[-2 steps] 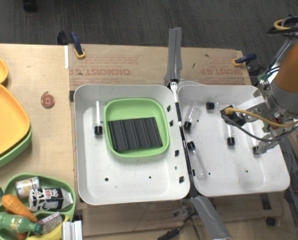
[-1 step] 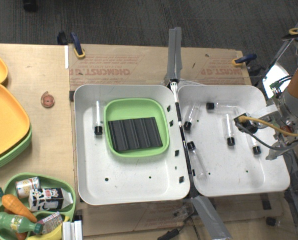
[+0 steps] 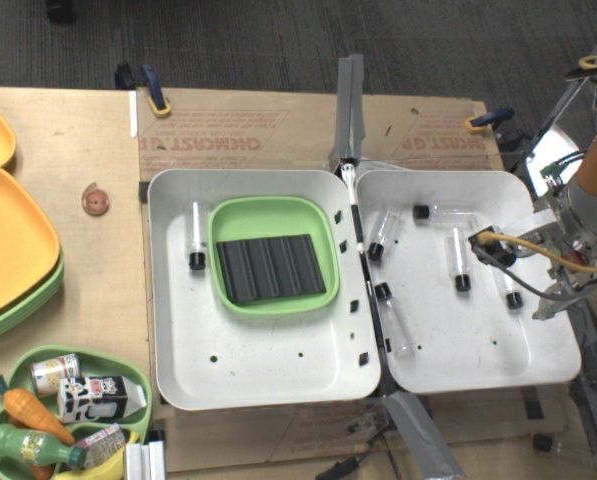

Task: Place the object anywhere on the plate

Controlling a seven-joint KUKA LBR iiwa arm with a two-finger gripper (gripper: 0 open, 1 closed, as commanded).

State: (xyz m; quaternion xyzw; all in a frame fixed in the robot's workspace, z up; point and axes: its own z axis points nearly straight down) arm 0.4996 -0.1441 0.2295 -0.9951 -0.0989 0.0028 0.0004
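A green square plate (image 3: 224,228) sits in the left bin (image 3: 268,368). A black ribbed slab (image 3: 270,268) lies flat on the plate and covers most of its floor. A clear tube with a black cap (image 3: 196,236) lies just left of the plate. My gripper (image 3: 552,290) hangs at the right edge of the right bin (image 3: 478,358), low over its right wall, far from the plate. Nothing shows held in it.
Several clear tubes with black caps lie scattered in the right bin, such as one (image 3: 459,260) near the middle and one (image 3: 379,236) by the left wall. Orange plates (image 3: 13,243) and a green bowl of toy food (image 3: 63,413) stand on the bench at the left.
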